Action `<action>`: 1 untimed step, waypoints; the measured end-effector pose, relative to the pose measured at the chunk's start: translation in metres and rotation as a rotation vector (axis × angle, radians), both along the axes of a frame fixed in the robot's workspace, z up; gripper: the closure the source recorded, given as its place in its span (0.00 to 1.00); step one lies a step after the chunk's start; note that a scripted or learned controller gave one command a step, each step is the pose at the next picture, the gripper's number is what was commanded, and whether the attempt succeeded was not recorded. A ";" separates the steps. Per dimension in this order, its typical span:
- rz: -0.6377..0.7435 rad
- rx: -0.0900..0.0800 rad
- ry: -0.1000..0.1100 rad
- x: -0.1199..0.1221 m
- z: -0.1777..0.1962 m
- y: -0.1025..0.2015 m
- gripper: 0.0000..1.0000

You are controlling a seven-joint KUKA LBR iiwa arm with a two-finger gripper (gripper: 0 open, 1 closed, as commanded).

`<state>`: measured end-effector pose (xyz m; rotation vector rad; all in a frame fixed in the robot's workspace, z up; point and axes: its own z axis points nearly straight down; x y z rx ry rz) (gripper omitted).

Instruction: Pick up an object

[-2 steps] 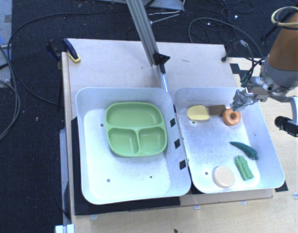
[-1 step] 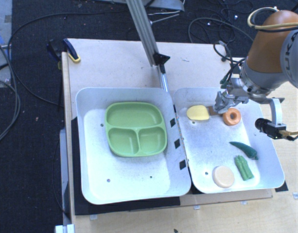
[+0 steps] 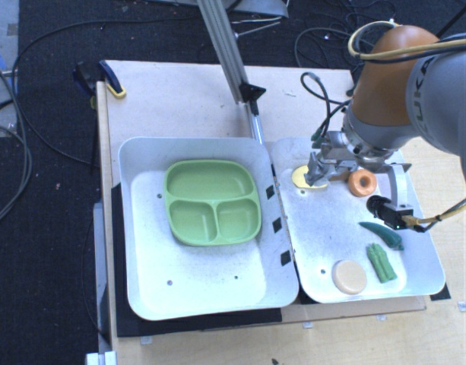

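Observation:
My gripper (image 3: 316,173) is low in the right bin (image 3: 316,234), near its far left corner. Its tip touches or overlaps the right edge of a flat yellow disc (image 3: 299,179) on the bin floor. An orange ring-shaped piece (image 3: 362,182) lies just to the gripper's right. Nearer the front are a teal curved piece (image 3: 383,235), a green ridged block (image 3: 381,264) and a round cream piece (image 3: 349,276). I see nothing lifted off the floor.
The left bin (image 3: 141,280) holds a green divided plate (image 3: 213,201) in its far half. A slanted metal pole (image 3: 225,40) runs down to the gap between the bins. The arm's grey and orange body (image 3: 400,82) hangs over the right bin's far side.

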<state>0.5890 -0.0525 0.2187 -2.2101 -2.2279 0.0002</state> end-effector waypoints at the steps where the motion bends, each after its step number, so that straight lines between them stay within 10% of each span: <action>1: 0.000 0.000 -0.001 -0.020 0.011 0.052 1.00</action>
